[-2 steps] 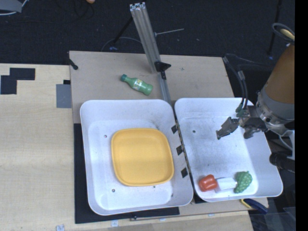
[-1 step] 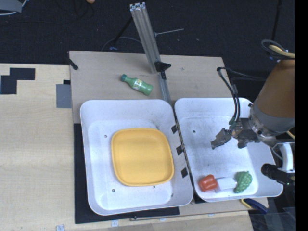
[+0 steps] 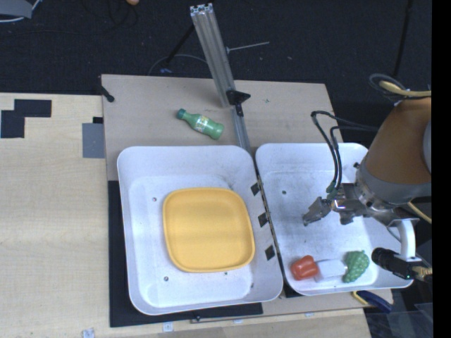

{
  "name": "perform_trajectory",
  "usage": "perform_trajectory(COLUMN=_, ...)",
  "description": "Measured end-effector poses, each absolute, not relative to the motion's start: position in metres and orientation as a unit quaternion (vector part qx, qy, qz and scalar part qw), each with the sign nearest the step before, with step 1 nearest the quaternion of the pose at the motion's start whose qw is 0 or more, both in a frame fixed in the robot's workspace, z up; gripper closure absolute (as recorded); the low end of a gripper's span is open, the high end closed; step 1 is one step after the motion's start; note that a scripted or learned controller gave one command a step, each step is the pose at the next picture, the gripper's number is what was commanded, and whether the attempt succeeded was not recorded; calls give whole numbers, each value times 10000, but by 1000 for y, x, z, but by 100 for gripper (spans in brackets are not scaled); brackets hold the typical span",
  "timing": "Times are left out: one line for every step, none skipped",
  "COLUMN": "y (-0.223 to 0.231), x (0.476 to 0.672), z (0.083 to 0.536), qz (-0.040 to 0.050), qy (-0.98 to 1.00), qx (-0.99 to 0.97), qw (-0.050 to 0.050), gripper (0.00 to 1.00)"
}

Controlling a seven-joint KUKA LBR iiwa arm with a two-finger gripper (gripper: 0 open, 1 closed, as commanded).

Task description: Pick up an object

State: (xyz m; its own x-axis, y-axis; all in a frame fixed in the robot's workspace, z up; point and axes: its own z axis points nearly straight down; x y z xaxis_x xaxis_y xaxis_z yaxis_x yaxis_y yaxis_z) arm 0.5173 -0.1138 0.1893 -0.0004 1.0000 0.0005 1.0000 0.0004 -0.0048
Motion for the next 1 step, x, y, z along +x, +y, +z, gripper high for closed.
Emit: perform_trajectory(y=-120, x=509, z=133, qz=18, qy=-7071, qx=-7071, qw=23, gripper=0)
